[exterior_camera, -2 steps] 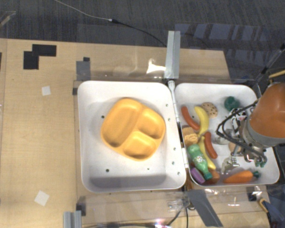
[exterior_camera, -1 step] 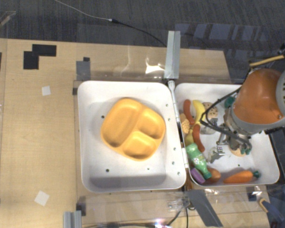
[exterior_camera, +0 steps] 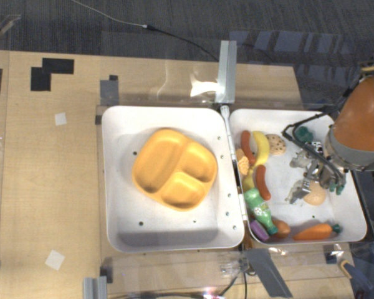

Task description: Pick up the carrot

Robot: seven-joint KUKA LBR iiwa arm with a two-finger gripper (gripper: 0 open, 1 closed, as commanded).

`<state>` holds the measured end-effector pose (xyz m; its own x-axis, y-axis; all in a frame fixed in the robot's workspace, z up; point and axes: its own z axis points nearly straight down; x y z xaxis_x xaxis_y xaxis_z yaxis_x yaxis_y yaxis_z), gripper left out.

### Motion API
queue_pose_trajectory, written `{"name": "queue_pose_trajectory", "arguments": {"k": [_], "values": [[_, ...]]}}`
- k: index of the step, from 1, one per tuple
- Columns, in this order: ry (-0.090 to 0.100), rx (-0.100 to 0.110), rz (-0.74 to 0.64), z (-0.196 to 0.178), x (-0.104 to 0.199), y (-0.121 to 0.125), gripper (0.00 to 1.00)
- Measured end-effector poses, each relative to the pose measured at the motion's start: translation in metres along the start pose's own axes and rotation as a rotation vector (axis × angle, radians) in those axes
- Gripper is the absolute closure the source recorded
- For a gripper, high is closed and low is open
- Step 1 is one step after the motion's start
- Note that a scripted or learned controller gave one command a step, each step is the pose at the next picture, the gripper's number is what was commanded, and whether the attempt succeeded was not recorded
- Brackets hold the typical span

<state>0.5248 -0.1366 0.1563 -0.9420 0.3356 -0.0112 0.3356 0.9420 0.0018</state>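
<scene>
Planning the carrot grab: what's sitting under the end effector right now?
Beneath the end effector lies a pale, rounded tan item, partly covered, so I can't identify it. The carrot lies apart, nearer the right bin's front wall.

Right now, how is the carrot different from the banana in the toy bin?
The carrot is orange with a green end; the banana is plain yellow. The carrot lies flat along the right bin's near edge, while the banana lies up near the far side. The carrot is straight and tapered; the banana curves. Both are toy foods in that bin, and both lie apart from the gripper.
</scene>
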Motion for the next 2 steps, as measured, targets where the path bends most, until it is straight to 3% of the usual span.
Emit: {"name": "queue_pose_trajectory", "arguments": {"k": [1, 2], "values": [[-0.01, -0.002, -0.022, 0.066, 0.029, -0.015, 0.0], [-0.004, -0.001, 0.079, 0.068, -0.057, -0.015, 0.0]]}}
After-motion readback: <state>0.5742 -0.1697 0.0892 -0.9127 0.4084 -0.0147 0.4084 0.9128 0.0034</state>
